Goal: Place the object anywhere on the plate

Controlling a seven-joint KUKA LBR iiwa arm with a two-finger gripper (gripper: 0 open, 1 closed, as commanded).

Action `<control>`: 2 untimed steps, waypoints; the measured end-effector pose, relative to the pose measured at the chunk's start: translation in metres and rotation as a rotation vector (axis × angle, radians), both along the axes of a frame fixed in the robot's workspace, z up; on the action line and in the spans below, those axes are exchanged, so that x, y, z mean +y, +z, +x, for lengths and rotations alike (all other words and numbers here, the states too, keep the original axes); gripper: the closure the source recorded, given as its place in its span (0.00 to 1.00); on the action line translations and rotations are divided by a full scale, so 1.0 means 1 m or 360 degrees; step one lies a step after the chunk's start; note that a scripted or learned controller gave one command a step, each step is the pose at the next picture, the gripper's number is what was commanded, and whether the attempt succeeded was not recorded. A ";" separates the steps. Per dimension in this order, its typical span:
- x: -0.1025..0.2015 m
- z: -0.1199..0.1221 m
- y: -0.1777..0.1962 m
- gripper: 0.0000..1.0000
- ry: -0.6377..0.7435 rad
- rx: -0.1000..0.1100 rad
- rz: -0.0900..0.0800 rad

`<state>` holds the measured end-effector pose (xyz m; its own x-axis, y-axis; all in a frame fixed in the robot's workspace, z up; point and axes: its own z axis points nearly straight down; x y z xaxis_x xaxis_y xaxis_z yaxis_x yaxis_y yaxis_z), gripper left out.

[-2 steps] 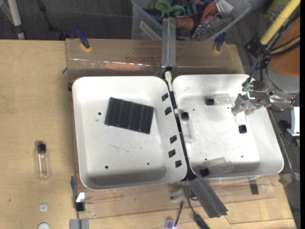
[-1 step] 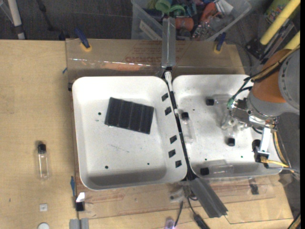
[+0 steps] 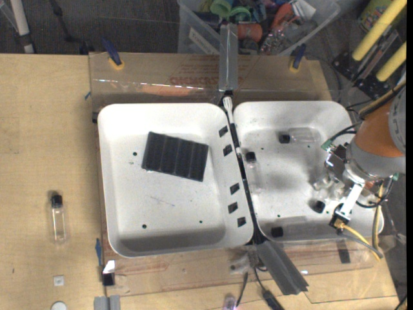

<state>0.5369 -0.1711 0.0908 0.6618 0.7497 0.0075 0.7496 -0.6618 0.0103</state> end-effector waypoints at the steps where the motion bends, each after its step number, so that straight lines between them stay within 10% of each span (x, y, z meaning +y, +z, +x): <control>1: -0.022 -0.005 0.000 1.00 -0.0348 0.0004 0.0037; 2: -0.026 -0.044 -0.001 1.00 -0.0674 0.0019 0.0077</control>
